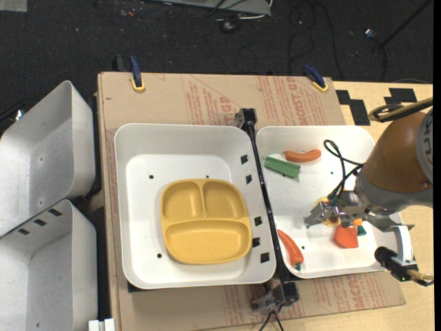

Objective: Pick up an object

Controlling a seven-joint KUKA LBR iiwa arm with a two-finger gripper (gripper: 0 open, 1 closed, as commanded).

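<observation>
A cardboard-covered surface (207, 92) bears two white bins. The gripper (329, 214) hangs low in the right bin (313, 135), its fingers spread, just left of an orange block (346, 236).

A robotics lab: left of the tool (329, 216), white bins (131, 150) sit on a clamped cardboard-covered desk (207, 92), with cables (303, 43) trailing over dark floor.

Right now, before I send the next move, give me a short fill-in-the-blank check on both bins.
1. The yellow divided plate lies in the ____ bin.
2. The green block lies beside an ____ carrot.
3. The gripper hovers over the ____ bin.

Missing words: left; orange; right
</observation>
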